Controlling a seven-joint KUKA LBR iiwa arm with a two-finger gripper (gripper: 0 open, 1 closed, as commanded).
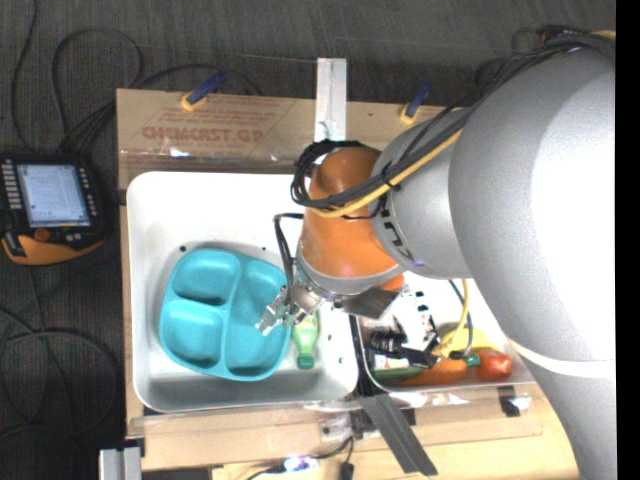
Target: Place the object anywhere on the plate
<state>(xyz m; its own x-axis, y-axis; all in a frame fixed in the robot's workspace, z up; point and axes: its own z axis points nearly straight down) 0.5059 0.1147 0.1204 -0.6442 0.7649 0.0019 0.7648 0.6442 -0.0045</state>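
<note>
Teal plate point(215, 313) compartments bare, left bin point(160, 208) open behind it, green bottle point(305, 343) crowding plate's right rim

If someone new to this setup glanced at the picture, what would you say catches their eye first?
Most striking is the bulky grey arm with its orange band, reaching in from the right across both bins. Next comes the bright turquoise plastic plate with three compartments, lying in the left white bin. A small green bottle-like object lies beside the plate's right edge, just below the gripper.
</note>
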